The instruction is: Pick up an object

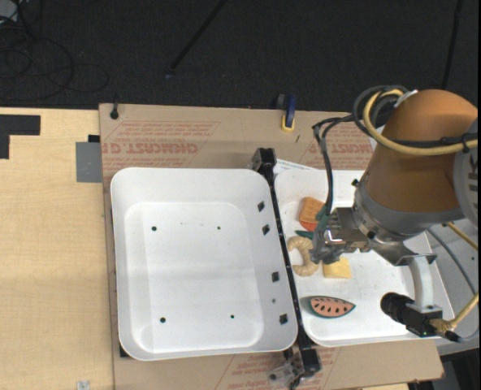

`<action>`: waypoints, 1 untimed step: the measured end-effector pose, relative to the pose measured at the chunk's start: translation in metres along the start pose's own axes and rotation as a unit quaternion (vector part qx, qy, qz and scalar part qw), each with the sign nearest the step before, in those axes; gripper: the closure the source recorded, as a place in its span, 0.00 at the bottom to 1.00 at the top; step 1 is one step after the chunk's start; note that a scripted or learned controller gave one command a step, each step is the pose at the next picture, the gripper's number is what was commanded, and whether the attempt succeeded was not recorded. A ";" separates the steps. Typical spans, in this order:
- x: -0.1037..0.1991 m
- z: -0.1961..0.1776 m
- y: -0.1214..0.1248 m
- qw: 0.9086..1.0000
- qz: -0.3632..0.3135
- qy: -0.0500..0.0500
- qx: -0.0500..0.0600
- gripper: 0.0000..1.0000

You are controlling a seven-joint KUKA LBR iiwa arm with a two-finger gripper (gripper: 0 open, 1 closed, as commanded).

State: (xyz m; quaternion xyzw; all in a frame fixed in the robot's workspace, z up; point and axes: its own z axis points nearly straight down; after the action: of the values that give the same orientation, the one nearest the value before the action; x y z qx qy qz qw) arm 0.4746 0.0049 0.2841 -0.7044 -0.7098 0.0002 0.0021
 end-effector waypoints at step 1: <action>0.002 -0.077 0.033 1.000 0.003 -0.002 -0.003 1.00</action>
State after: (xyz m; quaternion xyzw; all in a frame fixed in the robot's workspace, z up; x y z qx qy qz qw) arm 0.5083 0.0074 0.3608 -0.7066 -0.7076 -0.0011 -0.0014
